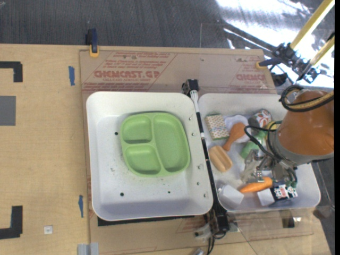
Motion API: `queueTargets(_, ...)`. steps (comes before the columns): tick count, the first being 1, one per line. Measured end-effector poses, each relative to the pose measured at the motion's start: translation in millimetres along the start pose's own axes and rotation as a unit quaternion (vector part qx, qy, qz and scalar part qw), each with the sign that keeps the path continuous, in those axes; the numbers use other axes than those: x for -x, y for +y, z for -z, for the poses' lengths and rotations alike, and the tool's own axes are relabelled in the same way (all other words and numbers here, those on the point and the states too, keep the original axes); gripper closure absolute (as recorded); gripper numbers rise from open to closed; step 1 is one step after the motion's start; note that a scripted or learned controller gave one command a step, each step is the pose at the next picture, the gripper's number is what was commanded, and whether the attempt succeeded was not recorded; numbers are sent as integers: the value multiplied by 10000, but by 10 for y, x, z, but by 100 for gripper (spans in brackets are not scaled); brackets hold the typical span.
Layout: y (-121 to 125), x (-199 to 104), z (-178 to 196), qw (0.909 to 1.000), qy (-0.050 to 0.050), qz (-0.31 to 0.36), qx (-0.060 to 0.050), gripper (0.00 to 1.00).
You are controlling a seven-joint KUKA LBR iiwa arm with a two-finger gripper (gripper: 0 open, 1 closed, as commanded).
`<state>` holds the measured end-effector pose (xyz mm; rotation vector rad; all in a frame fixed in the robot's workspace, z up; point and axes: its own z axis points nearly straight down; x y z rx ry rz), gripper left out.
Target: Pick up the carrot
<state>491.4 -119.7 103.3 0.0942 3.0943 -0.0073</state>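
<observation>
The carrot (255,186) is a small orange stick lying roughly level near the front of the right bin (311,198). My gripper (260,173) hangs directly over it, at or just above the carrot's top side, below the arm's orange band (308,132). The wrist hides part of the bin behind the carrot. I cannot make out whether the carrot is held.
The left bin (101,158) holds a green divided plate (155,143). The right bin is crowded around the carrot: a tan bun (220,159), a drumstick (236,134), a cracker (217,125), green pieces (248,149), a white block (230,195) and a small printed box (281,192).
</observation>
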Motion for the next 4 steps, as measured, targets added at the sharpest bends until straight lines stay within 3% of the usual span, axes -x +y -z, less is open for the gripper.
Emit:
queueTargets(1, 2, -4, -6, 10000, 8, 3, 3, 0)
queueTargets(2, -125, -48, -130, 9840, 83, 1781, 44, 0)
queueTargets(3, -105, 16, 0, 9847, -22, 1744, 39, 100)
queueTargets(4, -94, 49, 103, 9850, -83, 1722, 37, 100)
